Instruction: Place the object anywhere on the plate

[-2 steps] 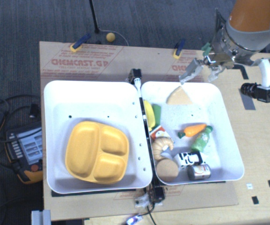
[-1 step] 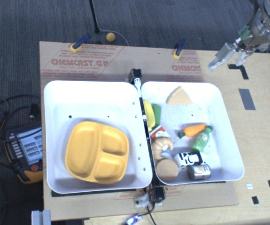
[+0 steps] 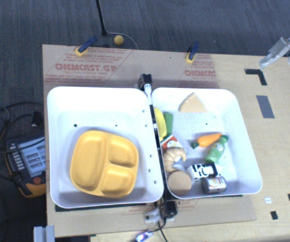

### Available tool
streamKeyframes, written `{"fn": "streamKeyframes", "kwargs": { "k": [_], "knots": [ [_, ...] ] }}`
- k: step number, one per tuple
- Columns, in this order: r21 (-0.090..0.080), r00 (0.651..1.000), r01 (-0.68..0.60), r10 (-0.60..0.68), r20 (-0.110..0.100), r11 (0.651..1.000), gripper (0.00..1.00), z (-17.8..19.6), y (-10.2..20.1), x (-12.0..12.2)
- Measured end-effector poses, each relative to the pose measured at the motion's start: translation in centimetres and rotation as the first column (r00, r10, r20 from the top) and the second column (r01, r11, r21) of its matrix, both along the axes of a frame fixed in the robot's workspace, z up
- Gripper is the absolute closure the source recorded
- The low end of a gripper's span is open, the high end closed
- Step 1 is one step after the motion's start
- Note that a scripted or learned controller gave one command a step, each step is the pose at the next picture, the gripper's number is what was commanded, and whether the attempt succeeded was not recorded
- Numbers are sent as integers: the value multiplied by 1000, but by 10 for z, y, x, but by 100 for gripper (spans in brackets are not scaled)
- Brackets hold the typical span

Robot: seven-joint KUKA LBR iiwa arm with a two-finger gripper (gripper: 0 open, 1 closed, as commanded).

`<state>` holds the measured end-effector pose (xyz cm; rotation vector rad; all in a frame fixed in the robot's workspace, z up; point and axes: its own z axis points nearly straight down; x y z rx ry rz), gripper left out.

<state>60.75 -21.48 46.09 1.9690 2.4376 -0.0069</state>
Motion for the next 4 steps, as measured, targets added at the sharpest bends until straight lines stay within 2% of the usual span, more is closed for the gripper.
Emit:
{"fn": "streamKeyframes", "kwargs": {
  "k": [1,2,3,4],
  "knots": [
    [3,999,50,-50,-3,999,0,12,-8,43],
    [3,996,92,-92,0,996,0,43,-6,62],
    [4,953,302,-302,0,953,0,75,-8,62],
    [6,883,470,-470,-4,883,0,73,-5,62]
  ]
}}
